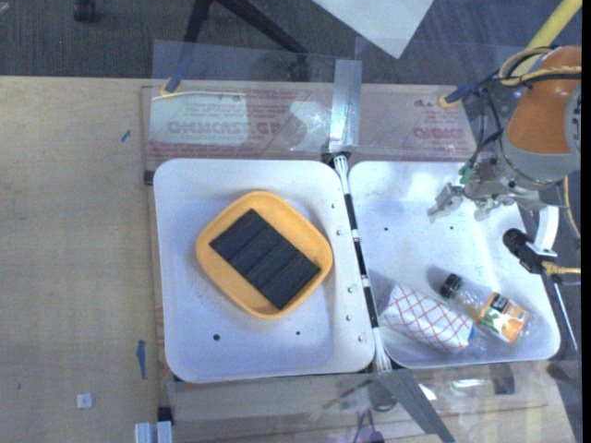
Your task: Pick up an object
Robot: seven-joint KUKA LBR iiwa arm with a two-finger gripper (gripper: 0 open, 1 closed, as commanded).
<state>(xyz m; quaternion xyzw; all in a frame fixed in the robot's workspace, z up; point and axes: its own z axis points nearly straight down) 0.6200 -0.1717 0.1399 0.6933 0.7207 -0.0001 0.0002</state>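
A small clear bottle with a black cap and an orange label lies in the right bin, near its front right corner, just beside a red and white checked paper tray. The gripper hangs over the far part of this bin, its fingers spread apart and holding nothing. In the left bin lies an orange dish with a dark grid.

Your arm enters from 3 o'clock, orange band uppermost; the gripper points toward 9 o'clock, fingers spread, holding nothing.
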